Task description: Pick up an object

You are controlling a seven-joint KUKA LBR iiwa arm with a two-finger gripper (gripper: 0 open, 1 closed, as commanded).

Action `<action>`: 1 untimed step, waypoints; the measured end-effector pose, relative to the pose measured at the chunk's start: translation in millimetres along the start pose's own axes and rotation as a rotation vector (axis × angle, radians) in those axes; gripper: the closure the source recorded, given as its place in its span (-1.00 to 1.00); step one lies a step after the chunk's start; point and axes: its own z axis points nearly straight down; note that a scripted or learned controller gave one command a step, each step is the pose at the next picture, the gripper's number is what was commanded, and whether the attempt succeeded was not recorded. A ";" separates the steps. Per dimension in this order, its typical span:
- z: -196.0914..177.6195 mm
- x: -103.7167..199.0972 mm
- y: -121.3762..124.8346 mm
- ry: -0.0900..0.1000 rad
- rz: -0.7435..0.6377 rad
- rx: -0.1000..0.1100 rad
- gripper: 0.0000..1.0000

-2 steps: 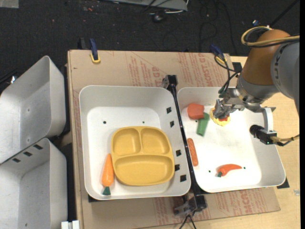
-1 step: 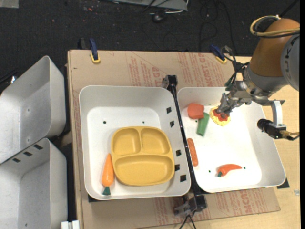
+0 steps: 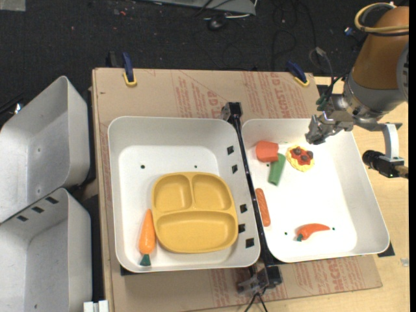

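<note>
My gripper (image 3: 316, 134) hangs over the far right part of the right bin (image 3: 354, 194), just above and right of a yellow pizza slice toy (image 3: 301, 158). Nothing shows between its tips. Left of the pizza lie a red-orange block (image 3: 266, 151) and a green piece (image 3: 277, 170). A sausage (image 3: 262, 207) lies along the bin's left wall, and an orange chili pepper (image 3: 311, 230) rests near the front. In the left bin (image 3: 130, 174) sit a yellow divided plate (image 3: 194, 211) and a carrot (image 3: 147, 236) beside it.
A black divider (image 3: 242, 168) runs between the two bins. Both bins rest on a cardboard sheet (image 3: 188, 90). Grey-white containers (image 3: 39, 194) stand off the bench to the left. Cables lie on the dark floor behind.
</note>
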 end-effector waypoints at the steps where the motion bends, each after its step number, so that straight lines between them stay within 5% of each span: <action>1: -10.0 56.4 8.5 0.003 -0.005 0.003 1.00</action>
